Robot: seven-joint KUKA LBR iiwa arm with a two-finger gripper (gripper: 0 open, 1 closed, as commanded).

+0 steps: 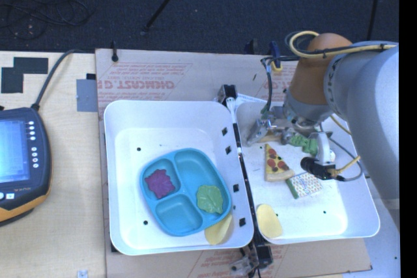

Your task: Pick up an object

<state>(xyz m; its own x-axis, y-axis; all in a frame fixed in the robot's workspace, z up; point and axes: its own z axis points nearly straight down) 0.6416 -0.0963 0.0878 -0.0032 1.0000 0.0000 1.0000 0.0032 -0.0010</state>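
Observation:
My gripper (271,129) hangs low over the far left part of the right bin (342,218), just beyond the tip of a toy pizza slice (276,163). A green toy (303,142) lies right of the gripper, partly under the wrist. A speckled flat block (305,184) lies right of the pizza slice, and a yellow piece (268,221) rests in the bin's near left corner. I see nothing held in the gripper, and the wrist hides its tips.
The left bin (130,124) holds a blue divided tray (177,217) with a purple item (159,183) and a green leafy item (210,198); another yellow piece (220,230) lies by its near right wall. A control pendant (19,159) sits far left.

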